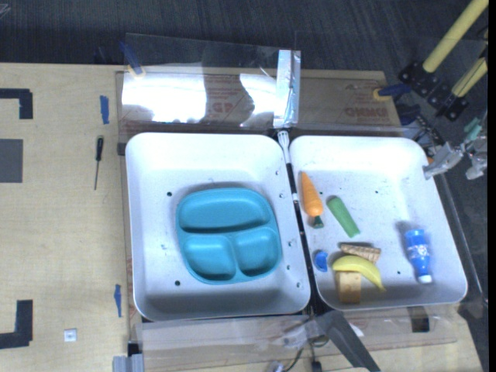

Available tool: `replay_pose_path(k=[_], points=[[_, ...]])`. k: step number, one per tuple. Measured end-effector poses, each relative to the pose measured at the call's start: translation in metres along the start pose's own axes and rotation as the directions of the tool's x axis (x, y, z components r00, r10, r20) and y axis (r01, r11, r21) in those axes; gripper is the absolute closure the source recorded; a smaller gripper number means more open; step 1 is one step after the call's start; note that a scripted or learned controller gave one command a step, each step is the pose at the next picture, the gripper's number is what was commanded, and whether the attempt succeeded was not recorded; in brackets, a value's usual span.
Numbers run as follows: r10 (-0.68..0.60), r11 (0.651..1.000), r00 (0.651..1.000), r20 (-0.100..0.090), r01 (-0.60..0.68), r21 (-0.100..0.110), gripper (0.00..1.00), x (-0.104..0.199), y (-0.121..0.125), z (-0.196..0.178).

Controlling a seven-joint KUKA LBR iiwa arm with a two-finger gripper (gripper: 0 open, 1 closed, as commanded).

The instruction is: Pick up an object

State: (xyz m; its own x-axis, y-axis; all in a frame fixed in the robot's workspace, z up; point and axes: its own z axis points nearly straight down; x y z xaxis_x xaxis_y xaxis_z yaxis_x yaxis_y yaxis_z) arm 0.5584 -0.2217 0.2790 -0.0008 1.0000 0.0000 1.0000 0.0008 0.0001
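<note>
The right white bin [372, 155] holds several small objects. An orange carrot [311, 196] lies near its left wall, with a green cylinder [342, 216] just to its right. A yellow banana [359, 269] rests at the front, between a brown cracker-like piece [359, 249] behind it and a tan block [349, 287] in front of it. A small blue cap [321, 261] sits left of the banana. A blue bottle with a white cap [418, 254] lies near the right wall.
The left white bin [147, 169] holds a blue divided tray [228, 232]. Behind both bins stands a clear plastic panel [209, 91]. Yellow rods with black clamps [446, 49] and small fittings [457, 153] crowd the right bin's far right corner.
</note>
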Motion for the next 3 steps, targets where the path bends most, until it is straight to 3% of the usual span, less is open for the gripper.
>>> replay_pose_path(k=[1, 2, 3], points=[[0.137, 0.991, 0.991, -0.001, -0.137, 0.008, 0.00, -0.002, -0.081, 0.109], [0.023, 1.000, 1.000, -0.003, -0.023, 0.005, 0.00, 0.045, -0.080, 0.187], [0.026, 1.000, 1.000, 0.000, -0.026, -0.002, 1.00, 0.043, -0.079, 0.175]])
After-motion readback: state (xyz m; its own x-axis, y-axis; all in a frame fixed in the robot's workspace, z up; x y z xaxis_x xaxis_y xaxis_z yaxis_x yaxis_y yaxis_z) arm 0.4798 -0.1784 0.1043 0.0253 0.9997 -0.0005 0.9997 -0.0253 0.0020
